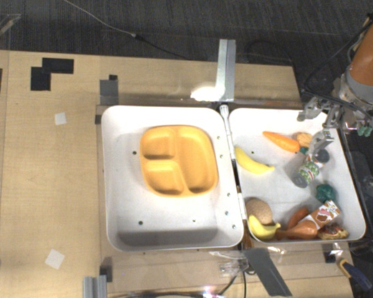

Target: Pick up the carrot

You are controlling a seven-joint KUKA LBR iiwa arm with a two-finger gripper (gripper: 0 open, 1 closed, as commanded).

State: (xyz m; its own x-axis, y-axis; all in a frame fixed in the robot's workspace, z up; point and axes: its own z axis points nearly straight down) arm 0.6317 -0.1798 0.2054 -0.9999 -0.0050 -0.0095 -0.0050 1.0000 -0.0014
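Note:
The carrot [281, 141] is orange and tapered, lying flat in the back part of the right bin [354, 194] with its tip pointing left. A small beige item [304, 138] sits at its thick end. My gripper [320, 139] hangs over the back right of that bin, just right of the carrot and beside the beige item. The carrot lies free on the bin floor, apart from the gripper. The grey wrist and orange band [368, 61] rise toward the upper right.
In the right bin are a banana [252, 161], a greenish can [303, 174], a teal object [326, 192], a brown round item [259, 210], a second banana [263, 228], a sausage [296, 217] and a packet [326, 213]. The left bin [121, 185] holds a yellow divided plate [176, 160].

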